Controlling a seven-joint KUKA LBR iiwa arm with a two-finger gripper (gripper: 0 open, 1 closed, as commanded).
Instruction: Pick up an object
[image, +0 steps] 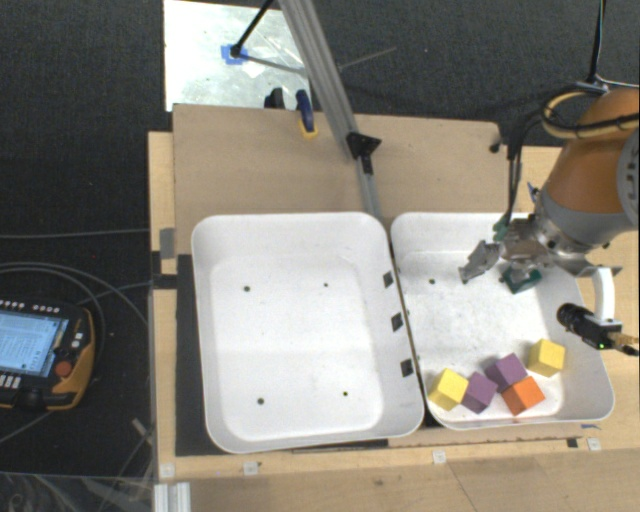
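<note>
Several small blocks lie in the front of the right bin (440, 320): a yellow block (450, 387), a purple block (479, 392), another purple block (508, 369), an orange block (522, 396) and a second yellow block (547, 356). My gripper (500, 268) hangs over the back of the right bin, well behind those blocks. Its fingers stand spread apart, with the left finger (479, 262) pointing out to the left. A small green piece (521, 283) shows at the right finger's tip; I cannot tell whether it is a block or part of the finger.
The left bin (290, 330) sits beside the right one, joined along a black-clipped seam. A slanted metal pole (335, 100) crosses the back of the bench. A teach pendant (40, 350) lies on the floor at the left.
</note>
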